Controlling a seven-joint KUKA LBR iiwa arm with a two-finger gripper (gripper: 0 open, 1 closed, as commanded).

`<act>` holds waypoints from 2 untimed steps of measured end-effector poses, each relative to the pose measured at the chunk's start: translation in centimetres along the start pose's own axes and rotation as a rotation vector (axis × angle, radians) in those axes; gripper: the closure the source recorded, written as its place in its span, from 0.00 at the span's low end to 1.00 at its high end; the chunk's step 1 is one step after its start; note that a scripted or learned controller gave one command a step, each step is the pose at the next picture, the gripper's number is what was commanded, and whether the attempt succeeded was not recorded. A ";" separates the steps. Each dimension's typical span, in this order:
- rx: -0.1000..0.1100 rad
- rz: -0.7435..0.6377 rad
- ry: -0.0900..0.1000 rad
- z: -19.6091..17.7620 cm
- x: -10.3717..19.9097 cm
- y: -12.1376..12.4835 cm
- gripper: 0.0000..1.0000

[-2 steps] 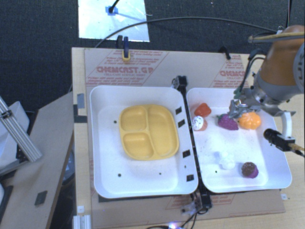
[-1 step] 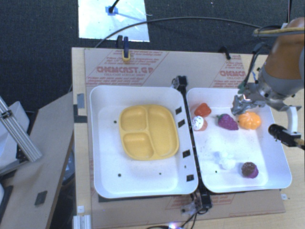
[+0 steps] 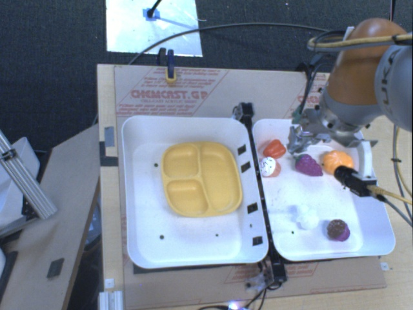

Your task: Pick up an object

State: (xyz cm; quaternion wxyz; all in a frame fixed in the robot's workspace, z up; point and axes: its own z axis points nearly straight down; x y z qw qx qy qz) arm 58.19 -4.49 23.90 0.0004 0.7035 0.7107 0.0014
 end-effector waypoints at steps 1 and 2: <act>0.001 0.000 0.000 -0.1 6.2 -0.6 1.00; 0.003 0.000 0.001 1.5 11.5 -0.4 1.00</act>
